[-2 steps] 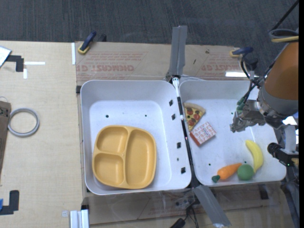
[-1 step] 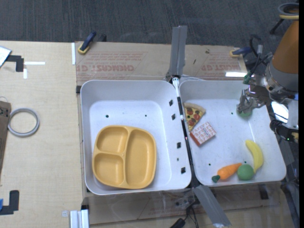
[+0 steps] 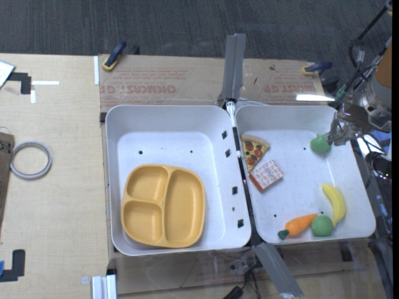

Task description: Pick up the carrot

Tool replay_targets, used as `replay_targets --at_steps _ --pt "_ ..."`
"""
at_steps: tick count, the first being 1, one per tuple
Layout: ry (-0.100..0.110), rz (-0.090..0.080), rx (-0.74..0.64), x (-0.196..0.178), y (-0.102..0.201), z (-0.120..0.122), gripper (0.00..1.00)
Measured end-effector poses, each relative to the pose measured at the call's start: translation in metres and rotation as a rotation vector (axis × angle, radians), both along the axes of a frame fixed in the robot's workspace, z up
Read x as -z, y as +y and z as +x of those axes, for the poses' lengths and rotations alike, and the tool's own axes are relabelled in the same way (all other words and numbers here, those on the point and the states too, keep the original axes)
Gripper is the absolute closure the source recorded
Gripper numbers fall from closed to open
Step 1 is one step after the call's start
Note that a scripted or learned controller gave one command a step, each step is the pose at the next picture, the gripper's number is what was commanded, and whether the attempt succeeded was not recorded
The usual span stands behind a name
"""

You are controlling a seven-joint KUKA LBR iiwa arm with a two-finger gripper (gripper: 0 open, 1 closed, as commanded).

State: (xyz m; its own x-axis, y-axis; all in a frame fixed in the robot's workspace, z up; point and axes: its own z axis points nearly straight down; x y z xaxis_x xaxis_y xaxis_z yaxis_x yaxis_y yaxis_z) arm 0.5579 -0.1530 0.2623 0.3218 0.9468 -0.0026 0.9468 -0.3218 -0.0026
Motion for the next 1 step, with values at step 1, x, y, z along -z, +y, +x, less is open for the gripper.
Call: replay_targets --at_steps 1 --pt "0.0 0.002 0.0 0.1712 0.0588 -0.0321 1.0"
